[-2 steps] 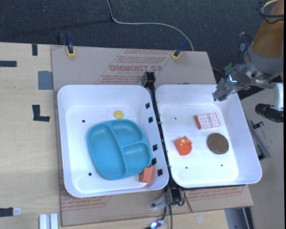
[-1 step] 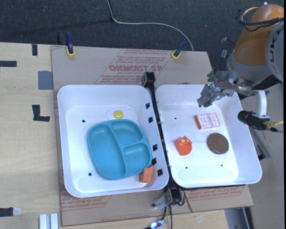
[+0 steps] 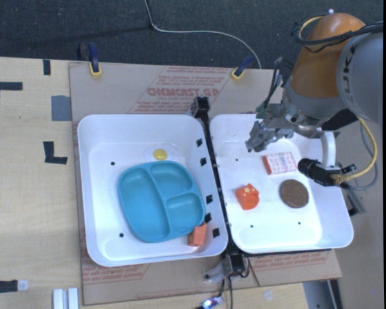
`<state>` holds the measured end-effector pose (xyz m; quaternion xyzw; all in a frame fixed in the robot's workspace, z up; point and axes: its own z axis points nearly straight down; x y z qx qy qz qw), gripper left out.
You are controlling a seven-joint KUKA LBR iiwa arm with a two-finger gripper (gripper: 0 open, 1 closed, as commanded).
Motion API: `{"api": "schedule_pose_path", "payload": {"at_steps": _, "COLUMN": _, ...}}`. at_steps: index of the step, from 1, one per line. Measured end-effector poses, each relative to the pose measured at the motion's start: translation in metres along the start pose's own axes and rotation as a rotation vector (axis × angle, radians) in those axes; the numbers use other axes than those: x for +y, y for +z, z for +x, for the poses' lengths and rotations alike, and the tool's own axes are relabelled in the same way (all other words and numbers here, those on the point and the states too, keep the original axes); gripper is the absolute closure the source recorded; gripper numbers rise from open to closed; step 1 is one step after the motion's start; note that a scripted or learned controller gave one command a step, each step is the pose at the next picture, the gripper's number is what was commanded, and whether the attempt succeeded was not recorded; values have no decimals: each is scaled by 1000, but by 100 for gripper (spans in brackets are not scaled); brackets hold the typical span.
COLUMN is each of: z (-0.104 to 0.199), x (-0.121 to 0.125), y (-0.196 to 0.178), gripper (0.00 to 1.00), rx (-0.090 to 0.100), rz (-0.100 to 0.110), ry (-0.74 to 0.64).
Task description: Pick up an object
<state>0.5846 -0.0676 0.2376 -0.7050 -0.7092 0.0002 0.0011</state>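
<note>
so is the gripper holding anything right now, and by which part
Nothing is held. The gripper hangs over the right bin, with no object between its fingers; the red-and-white card lies apart beside it.

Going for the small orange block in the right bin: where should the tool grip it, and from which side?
Probably straight from above, closing on two opposite side faces of the orange block. It sits alone on the right bin floor, apart from the brown disc and the red-and-white card, leaving room on either side for the tool.
</note>
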Motion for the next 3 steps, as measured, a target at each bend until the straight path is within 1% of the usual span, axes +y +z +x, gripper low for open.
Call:
{"api": "schedule_pose_path", "payload": {"at_steps": 2, "z": 106, "x": -2, "y": 22, "gripper": 100, "rx": 0, "rz": 2, "ry": 0}}
{"api": "schedule_pose_path", "payload": {"at_steps": 3, "z": 159, "x": -10, "y": 10, "gripper": 100, "rx": 1, "rz": -1, "ry": -2}}
